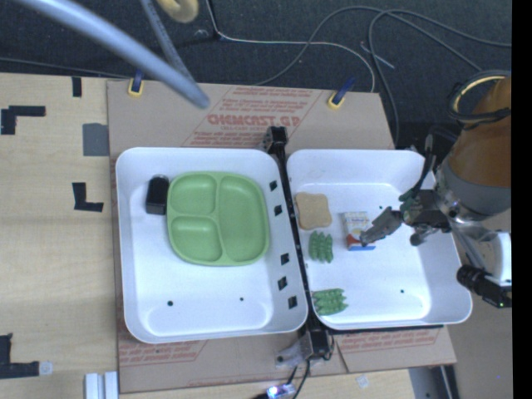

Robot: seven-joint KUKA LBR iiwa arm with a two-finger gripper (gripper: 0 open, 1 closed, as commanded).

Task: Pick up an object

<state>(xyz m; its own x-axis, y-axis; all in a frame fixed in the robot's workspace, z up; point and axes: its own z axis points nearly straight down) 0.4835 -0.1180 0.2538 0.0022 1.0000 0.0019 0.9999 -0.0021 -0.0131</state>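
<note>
2 white bins [150,306] on cardboard | jaws [366,238] state unclear, by small box [357,223]

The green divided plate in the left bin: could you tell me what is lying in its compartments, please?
The green divided plate shows three bare compartments. A small black block lies beside its left edge, on the shallow white left bin. Whatever is beneath the plate is covered.

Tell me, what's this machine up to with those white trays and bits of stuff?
A robot arm reaches in from the right, and its gripper hangs low over the right bin, right by a small white packet. Whether it has hold of anything is not clear. A tan block and two green pieces lie nearby. The left bin holds a green divided plate and a small black object.
</note>
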